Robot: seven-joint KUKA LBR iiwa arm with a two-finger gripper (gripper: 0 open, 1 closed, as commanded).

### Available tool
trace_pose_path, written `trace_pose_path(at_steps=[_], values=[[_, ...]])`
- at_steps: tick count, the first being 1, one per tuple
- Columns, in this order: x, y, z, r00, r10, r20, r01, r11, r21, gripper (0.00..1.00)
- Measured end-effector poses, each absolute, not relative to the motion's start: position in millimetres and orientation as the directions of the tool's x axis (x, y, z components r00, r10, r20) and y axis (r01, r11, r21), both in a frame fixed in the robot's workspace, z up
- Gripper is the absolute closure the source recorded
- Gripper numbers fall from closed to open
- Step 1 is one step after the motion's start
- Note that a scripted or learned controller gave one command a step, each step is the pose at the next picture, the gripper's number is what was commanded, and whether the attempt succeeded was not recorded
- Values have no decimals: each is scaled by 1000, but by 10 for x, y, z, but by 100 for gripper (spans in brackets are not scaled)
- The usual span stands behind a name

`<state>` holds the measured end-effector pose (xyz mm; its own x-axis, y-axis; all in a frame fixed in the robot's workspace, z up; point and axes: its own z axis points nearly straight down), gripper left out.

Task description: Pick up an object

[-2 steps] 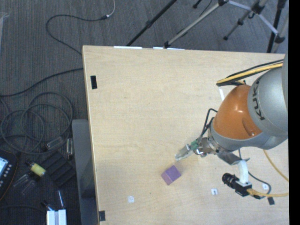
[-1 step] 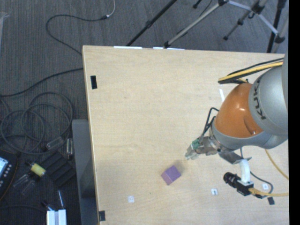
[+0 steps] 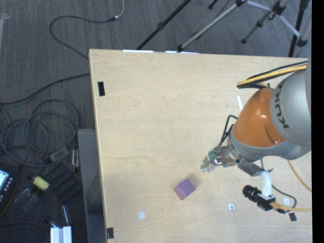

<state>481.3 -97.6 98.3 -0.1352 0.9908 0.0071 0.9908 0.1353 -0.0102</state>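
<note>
Single fixed cam, mounted high, looking down at a slant on the worktop (image 3: pixel 162 115). Worktop fills centre and right of frame; its far edge runs across the upper part. Dark carpet floor (image 3: pixel 45 49) with cables takes the left strip and the top. Arm (image 3: pixel 276 123) enters from frame right, near the lens, large in frame.

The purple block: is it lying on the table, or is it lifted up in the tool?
On the table. The purple block rests flat on the wooden tabletop, apart from the tool, which is up and to its right.
</note>
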Motion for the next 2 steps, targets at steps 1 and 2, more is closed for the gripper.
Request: trace_pose_path(at_steps=[1, 2], values=[[4812, -976, 983, -135, 991, 7, 991, 135, -11, 0], [4809, -970, 1062, -135, 991, 9, 991, 135, -13, 100]])
